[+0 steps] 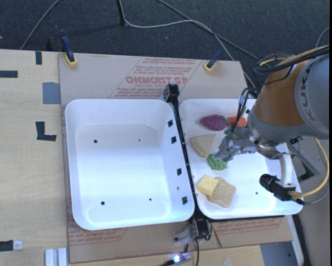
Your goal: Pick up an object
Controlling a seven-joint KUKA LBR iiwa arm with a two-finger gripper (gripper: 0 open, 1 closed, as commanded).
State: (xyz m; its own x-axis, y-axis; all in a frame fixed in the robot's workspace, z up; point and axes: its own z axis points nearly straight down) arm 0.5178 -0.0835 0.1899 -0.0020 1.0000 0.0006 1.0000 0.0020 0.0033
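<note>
The right bin [249, 204] holds several small items: a purple grape bunch [213, 122], an orange piece [235, 121], a beige wedge [203, 145], a green broccoli-like piece [215, 162], a yellow block [208, 185] and a tan chunk [224, 194]. My gripper [225, 151] reaches down from the grey and orange arm [285, 104] into this bin. Its tip is right at the upper edge of the green piece, beside the beige wedge.
The left bin [77, 148] stands beside the right one, with a black divider strip [179, 148] between them. Both rest on a cardboard sheet [149, 76] held by two clamps. Cables run across the dark floor behind, and a black fitting [276, 186] sits at the arm's side.
</note>
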